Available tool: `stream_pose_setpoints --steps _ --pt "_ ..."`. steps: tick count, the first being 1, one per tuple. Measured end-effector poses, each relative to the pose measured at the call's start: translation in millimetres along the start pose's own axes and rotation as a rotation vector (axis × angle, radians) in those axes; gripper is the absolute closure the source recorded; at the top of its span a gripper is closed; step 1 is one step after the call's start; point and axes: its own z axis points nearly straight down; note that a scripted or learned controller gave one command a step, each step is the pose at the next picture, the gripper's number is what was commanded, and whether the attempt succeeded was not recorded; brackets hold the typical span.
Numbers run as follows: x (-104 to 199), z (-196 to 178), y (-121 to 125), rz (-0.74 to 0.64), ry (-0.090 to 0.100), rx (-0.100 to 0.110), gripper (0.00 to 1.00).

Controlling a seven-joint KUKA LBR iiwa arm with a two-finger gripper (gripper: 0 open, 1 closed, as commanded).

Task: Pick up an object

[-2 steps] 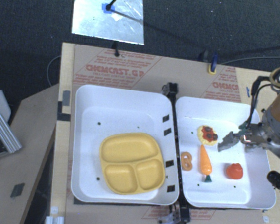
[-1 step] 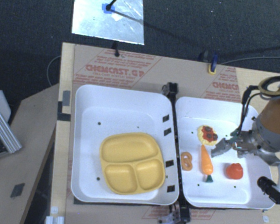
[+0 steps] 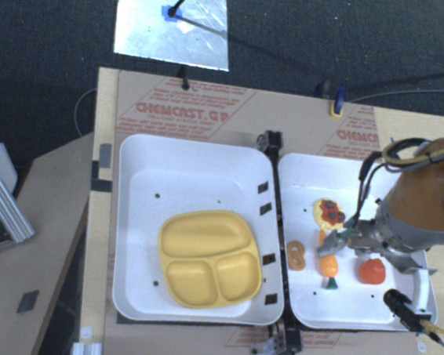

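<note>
The right bin (image 3: pixel 309 174) holds several small toy foods. A pizza slice with red topping (image 3: pixel 328 214) lies near its middle, an orange pretzel (image 3: pixel 296 255) sits by the left wall, an orange carrot with a green tip (image 3: pixel 328 268) lies toward the front, and a red tomato (image 3: pixel 371 270) is to the carrot's right. My gripper (image 3: pixel 333 241) hangs low over the bin, between the pizza slice and the carrot, just above the carrot's top end. Nothing is visibly held in it.
The left bin (image 3: pixel 152 165) bears a yellow divided tray (image 3: pixel 210 257). The arm's grey and orange body (image 3: pixel 425 194) covers the right bin's right side. A black divider with clips (image 3: pixel 276 226) runs between the bins. A foil sheet (image 3: pixel 176 18) lies beyond the bench.
</note>
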Motion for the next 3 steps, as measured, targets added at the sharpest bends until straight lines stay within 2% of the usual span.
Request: stream_pose_setpoints --steps 1,2,3 --pt "0 53 0 0.001 0.000 -0.001 0.00" --pt "0 39 1 0.001 -0.002 -0.005 1.00" --pt "3 -18 -7 -0.002 -0.003 -0.010 1.00"
